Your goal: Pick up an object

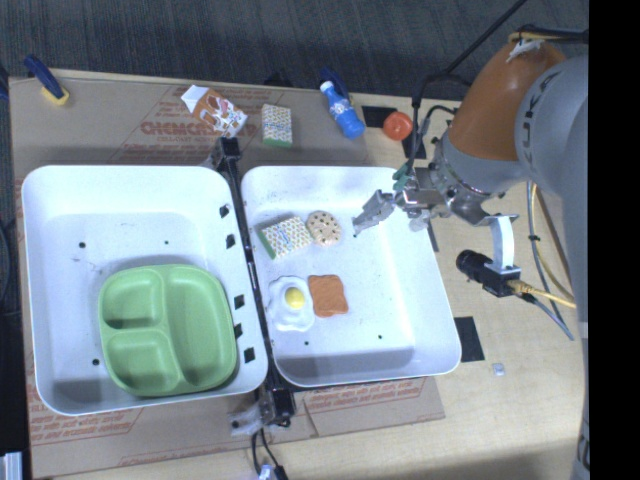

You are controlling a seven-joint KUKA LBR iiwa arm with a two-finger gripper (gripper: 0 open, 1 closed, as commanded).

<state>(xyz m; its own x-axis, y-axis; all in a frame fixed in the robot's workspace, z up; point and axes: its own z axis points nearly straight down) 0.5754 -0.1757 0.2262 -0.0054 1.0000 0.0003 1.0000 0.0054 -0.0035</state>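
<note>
The right white bin [430, 318] holds a green-and-white patterned packet [285, 236], a round speckled cookie [323, 227], a toy fried egg [292, 301] and an orange toast-like slice [327, 294]. My gripper [370, 213] reaches in from the right and hangs over the upper middle of this bin. It is just right of the cookie and apart from it. Nothing shows in its grasp.
In the left white bin [60, 198] lies a green divided plate [165, 330]. Behind the bins on the cardboard lie a snack packet [213, 110], a small patterned box [276, 124], a blue bottle [343, 108], an orange ball [398, 124] and a blue clamp [47, 78].
</note>
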